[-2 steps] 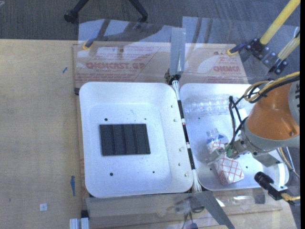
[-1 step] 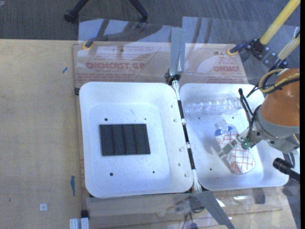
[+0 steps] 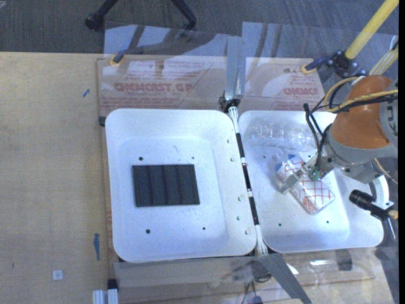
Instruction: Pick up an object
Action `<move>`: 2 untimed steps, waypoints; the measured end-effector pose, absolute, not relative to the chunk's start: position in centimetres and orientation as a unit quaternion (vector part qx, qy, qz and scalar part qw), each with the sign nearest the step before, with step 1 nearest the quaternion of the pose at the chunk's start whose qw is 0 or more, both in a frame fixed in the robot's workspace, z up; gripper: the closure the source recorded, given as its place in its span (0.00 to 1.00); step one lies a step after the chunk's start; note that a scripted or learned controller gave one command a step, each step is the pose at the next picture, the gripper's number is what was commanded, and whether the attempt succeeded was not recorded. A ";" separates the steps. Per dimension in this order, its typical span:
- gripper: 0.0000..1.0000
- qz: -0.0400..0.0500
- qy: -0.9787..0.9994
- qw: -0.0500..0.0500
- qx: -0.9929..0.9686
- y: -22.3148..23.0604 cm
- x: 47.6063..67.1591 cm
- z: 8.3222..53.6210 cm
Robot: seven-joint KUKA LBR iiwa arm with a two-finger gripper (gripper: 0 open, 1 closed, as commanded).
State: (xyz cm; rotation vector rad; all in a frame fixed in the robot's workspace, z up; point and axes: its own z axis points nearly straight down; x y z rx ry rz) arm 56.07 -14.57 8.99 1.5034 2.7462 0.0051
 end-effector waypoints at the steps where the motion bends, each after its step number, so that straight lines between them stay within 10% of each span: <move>1: 0.00 0.001 0.884 0.006 0.468 -14.2 56.3 9.0; 2: 1.00 0.001 0.883 0.008 0.469 -14.3 56.3 10.0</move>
